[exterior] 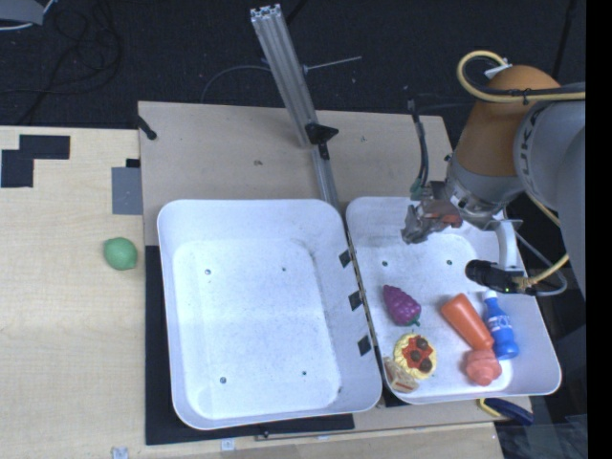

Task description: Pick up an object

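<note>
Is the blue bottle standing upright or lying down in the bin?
Lying down. The blue bottle lies on its side on the floor of the right bin, white cap toward the far end, beside the orange carrot.

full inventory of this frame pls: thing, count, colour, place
bins: 2, white, side by side on the bench
grapes: 1, purple, right bin, near its left wall
carrot: 1, orange, right bin, right of the grapes
bottle: 1, blue with white cap, right bin, beside the carrot
pink lump: 1, pink-red, right bin, front right corner
pizza slice: 1, yellow and red, right bin, front
ball: 1, green, on the bench left of the bins
rail: 1, grey metal, behind the bins
arm: 1, grey with orange band, from the right
claw: 1, dark, over the right bin's back part
</note>
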`<state>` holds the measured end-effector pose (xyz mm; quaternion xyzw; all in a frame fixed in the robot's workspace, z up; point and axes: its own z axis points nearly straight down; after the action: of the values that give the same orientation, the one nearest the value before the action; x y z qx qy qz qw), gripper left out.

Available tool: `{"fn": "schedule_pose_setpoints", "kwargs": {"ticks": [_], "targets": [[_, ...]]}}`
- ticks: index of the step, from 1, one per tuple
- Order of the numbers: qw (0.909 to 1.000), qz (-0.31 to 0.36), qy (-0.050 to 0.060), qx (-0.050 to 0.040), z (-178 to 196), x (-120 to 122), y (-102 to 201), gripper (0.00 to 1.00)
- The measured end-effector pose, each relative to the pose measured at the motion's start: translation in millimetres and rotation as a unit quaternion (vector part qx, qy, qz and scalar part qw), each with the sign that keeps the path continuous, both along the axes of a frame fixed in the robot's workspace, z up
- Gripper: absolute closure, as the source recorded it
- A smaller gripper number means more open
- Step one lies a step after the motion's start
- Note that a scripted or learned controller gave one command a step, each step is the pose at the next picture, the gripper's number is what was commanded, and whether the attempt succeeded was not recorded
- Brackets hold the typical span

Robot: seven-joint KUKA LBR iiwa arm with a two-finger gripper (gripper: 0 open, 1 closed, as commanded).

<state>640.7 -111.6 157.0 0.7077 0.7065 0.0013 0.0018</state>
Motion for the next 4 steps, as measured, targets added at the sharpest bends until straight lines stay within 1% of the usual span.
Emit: {"fn": "schedule_pose_setpoints", "kwargs": {"ticks": [1, 2, 3, 4], "targets": [[1.0000, 0.000, 0.000, 0.0001, 62, -2, 0, 1.00], [1.0000, 0.000, 0.001, 0.0002, 104, -1, 0, 1.00], [1.0000, 0.002, 0.003, 0.0008, 95, 1, 43, 1.00], [1.0000, 0.002, 0.003, 0.0008, 80, -5, 95, 1.00]]}}
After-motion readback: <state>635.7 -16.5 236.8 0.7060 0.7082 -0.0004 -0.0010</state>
